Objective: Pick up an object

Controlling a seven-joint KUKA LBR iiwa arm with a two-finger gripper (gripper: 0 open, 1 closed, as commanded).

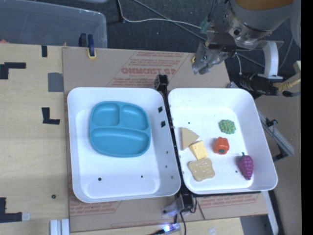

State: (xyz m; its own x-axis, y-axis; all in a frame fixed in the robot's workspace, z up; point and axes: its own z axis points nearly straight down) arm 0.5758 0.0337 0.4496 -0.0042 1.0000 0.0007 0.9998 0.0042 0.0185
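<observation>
- Two white bins sit side by side on the table (29,131), touching along the middle, with a brown cardboard sheet (146,70) under them.
- Left bin (78,170) has a blue divided plate (119,129) lying flat in its upper half, three compartments, nothing on it that I can see.
- Right bin (205,99) holds all the toy food, six pieces, all in the lower half.
- Green broccoli (227,126) is furthest up, over on the right side.
- Red pepper (221,145) sits just below the broccoli, close but apart.
- Purple grapes (246,165) are lower right, near the bin's right wall.
- Tan wedge (188,137) is on the left side, near the divider between the bins.
- Yellow cheese (198,150) is right below the wedge, looks like it's touching it or nearly.
- Cracker (201,169) sits just under the cheese, the lowest thing on that side.
- The arm (259,4) comes in from the upper right, orange band showing at the top edge.
- The tool (203,65) hangs up high beyond the right bin's far edge, over the cardboard, well apart from all the food.
- Fingers are blurry and dark from this angle, so honestly can't tell if they're spread or pressed together. Nothing visible between them.
- Some cables run across the dark floor up top, and a clear plastic box (54,23) sits at upper left behind the table.
- A blue-and-yellow clamp (90,45) grips the cardboard's far edge.
</observation>
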